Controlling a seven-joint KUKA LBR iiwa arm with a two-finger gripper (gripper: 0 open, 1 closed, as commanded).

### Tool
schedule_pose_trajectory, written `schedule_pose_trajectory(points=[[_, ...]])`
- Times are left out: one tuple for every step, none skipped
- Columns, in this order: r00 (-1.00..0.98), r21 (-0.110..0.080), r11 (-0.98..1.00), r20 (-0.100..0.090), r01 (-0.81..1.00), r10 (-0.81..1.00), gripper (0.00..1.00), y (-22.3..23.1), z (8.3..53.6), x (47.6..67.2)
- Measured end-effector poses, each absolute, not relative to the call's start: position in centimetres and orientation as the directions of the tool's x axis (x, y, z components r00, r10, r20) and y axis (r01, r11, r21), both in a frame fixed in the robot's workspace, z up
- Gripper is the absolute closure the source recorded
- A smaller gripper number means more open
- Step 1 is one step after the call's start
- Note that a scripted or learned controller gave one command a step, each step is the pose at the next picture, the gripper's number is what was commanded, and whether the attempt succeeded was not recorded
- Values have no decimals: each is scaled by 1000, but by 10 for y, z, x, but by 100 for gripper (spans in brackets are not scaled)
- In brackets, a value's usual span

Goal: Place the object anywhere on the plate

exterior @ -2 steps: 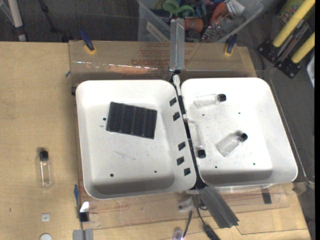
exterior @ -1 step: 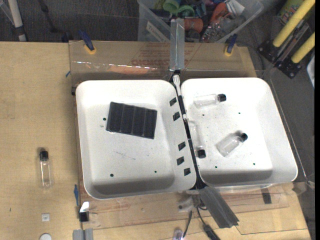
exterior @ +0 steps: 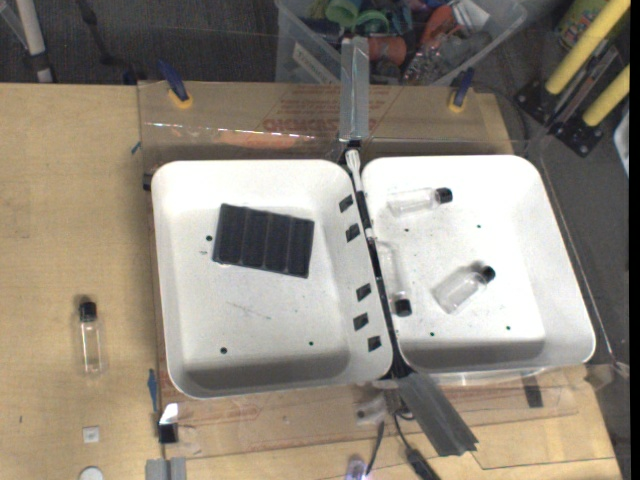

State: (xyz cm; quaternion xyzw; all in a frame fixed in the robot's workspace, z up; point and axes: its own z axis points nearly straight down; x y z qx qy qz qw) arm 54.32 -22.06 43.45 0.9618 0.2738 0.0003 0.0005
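A dark ribbed rectangular plate (exterior: 265, 240) lies flat in the left bin (exterior: 250, 363), toward its far side. The right bin (exterior: 500, 343) holds three small clear vials with black caps. One vial (exterior: 418, 201) lies near the far wall. A second vial (exterior: 462, 286) lies tilted near the middle. The third vial (exterior: 388, 273) rests along the bin's left wall, with its cap toward the front.
Another clear vial (exterior: 90, 336) lies on the wooden bench left of the bins. A metal divider strip (exterior: 362, 233) with black clips runs between the bins. Behind them stands a clear tub (exterior: 400, 13) of colourful items, with yellow tubes (exterior: 600, 28) at the far right.
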Motion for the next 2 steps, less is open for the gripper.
schedule_pose_trajectory(points=[[965, -2, -965, -2, 263, 263, 100, -224, 435, 530], [755, 2, -755, 0, 656, 656, 100, -223, 435, 567]])
